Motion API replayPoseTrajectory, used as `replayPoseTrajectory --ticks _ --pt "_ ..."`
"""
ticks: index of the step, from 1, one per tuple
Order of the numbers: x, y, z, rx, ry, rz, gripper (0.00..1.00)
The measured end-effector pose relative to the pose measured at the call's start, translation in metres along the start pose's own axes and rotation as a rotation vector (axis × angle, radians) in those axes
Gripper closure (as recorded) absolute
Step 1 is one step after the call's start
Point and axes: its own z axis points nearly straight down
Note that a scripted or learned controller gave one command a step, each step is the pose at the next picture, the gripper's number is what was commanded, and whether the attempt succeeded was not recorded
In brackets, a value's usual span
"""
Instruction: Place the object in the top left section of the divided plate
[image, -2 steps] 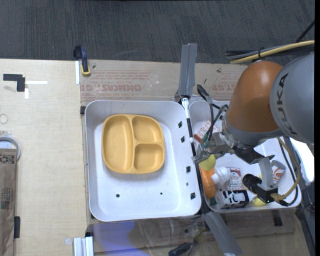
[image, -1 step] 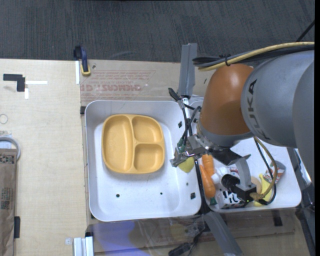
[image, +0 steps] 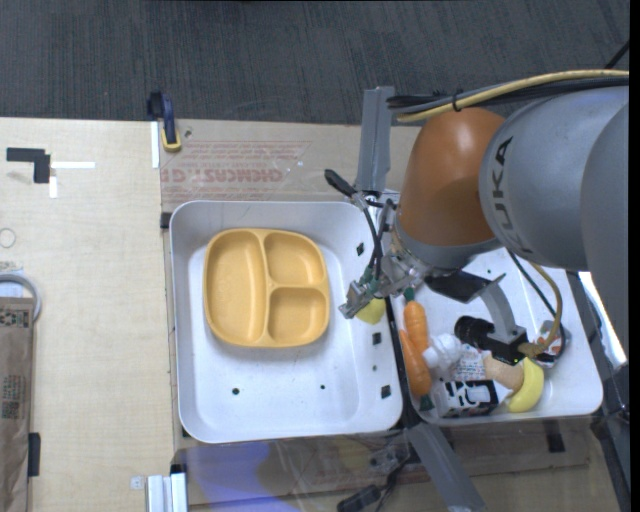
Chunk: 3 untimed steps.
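Small yellow object (image: 371, 311) at gripper (image: 362, 296) tip, right of divided plate (image: 266, 287); grip state unclear.

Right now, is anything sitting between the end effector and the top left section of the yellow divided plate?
Nothing visible does. The end effector is at the left bin's right wall, with something small and yellow-green at its tip. Between it and the divided plate lies bare white bin floor.

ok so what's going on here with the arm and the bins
The grey arm's hand hangs over the divider between the two white bins, with something small and yellow at its tip. The yellow divided plate sits in the left bin. A carrot, a banana and other items lie in the right bin.
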Motion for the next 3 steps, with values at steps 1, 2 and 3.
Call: replayPoseTrajectory --ticks 1,2,3 --pt "0.048 -0.024 -0.030 -0.001 0.000 -0.189 1.00" --pt "0.111 -0.004 0.059 0.000 0.001 -0.609 1.00" --pt "0.109 -0.003 -0.053 -0.003 -0.002 -0.480 1.00"
